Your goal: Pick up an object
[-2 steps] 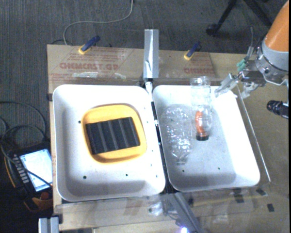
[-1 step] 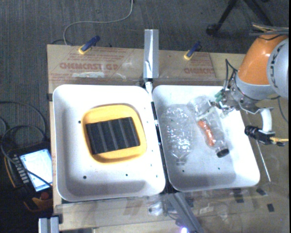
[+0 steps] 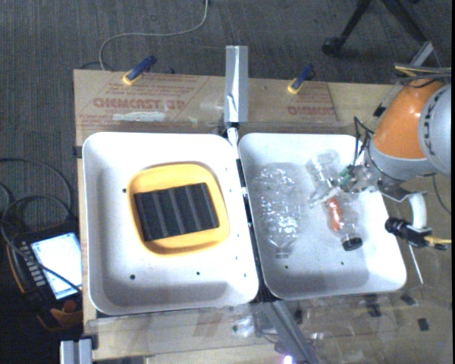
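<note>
Two clear plastic bottles lie in the right bin (image 3: 379, 275). One crumpled bottle (image 3: 279, 207) rests near the bin's left side. The other bottle (image 3: 335, 199) has an orange label and a dark cap, and lies toward the right side. My gripper (image 3: 354, 177) hangs at the upper end of that orange-label bottle, under the orange band of the arm (image 3: 411, 127). In the left bin (image 3: 106, 264) sits a yellow tray with a black ribbed insert (image 3: 178, 207).
A metal post (image 3: 236, 82) stands behind the seam between the bins. Two blue-and-yellow clamps (image 3: 139, 69) (image 3: 301, 79) grip the cardboard sheet at the back. Cables and a tablet (image 3: 53, 264) lie on the floor at the left.
</note>
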You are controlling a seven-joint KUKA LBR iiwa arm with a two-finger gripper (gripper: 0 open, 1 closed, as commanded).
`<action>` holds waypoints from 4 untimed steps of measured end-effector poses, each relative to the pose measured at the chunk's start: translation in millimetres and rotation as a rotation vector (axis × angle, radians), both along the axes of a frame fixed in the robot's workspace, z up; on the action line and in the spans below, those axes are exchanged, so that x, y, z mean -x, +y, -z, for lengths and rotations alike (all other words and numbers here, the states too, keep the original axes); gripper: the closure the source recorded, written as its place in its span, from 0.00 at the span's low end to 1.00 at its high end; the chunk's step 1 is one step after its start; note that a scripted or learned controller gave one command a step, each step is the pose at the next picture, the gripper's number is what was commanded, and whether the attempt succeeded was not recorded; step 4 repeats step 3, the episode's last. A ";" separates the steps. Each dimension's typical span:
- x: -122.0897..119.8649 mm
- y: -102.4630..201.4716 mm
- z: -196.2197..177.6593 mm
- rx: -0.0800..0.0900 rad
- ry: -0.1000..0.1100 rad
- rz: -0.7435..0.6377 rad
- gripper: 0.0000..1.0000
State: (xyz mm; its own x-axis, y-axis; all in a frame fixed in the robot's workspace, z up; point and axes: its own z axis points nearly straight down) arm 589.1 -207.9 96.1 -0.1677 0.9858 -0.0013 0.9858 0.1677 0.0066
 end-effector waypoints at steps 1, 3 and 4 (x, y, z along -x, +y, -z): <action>27.4 -7.9 1.9 -0.002 -0.016 -0.035 0.00; 0.8 45.0 -83.0 0.000 0.006 -0.045 1.00; 0.8 45.0 -83.0 0.000 0.006 -0.045 1.00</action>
